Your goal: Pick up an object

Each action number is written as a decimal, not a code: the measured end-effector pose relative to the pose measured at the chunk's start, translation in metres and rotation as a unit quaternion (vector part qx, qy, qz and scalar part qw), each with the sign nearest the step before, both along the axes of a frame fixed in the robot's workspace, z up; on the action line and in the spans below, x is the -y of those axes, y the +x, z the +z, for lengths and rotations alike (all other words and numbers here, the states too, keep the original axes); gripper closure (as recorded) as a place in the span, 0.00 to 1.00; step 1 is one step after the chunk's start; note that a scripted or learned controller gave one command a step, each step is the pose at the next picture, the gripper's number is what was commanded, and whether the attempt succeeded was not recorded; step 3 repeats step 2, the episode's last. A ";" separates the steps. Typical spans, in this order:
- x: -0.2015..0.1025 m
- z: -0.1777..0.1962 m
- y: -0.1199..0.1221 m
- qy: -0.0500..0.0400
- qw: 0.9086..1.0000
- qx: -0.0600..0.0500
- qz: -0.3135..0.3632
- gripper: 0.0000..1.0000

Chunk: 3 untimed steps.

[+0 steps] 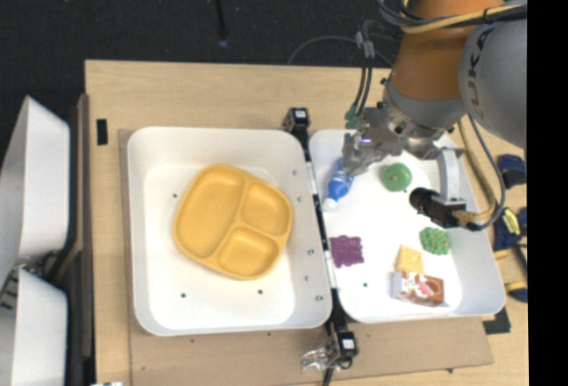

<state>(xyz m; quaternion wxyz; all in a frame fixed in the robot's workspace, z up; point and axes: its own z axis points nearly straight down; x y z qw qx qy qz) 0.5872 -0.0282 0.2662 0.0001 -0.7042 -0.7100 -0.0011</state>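
Your KUKA arm is reaching in from three o'clock over the right bin point(484, 291), its end effector point(353, 159) hanging low at the bin's eleven o'clock corner. The blue object point(338, 186) is lying directly under the fingertips, beside the divider between the bins; you cannot tell whether the fingers are spread or closed, or whether they are gripping it. A green round piece point(396, 176) is sitting at one o'clock in the same bin, a knobbly green one point(435, 240) at three o'clock, a purple piece point(346, 250) at eight o'clock, and a yellow block point(410, 259) touching a red-and-white packet point(419, 287) at five o'clock. On the worktop point(195, 82), the left bin point(151, 304) is carrying a yellow divided plate point(232, 220) at its centre.
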 end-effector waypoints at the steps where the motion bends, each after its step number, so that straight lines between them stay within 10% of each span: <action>1: -0.045 -0.017 -0.006 -0.001 1.000 -0.001 -0.001 1.00; 3: -0.101 -0.025 0.001 0.000 1.000 0.000 0.000 1.00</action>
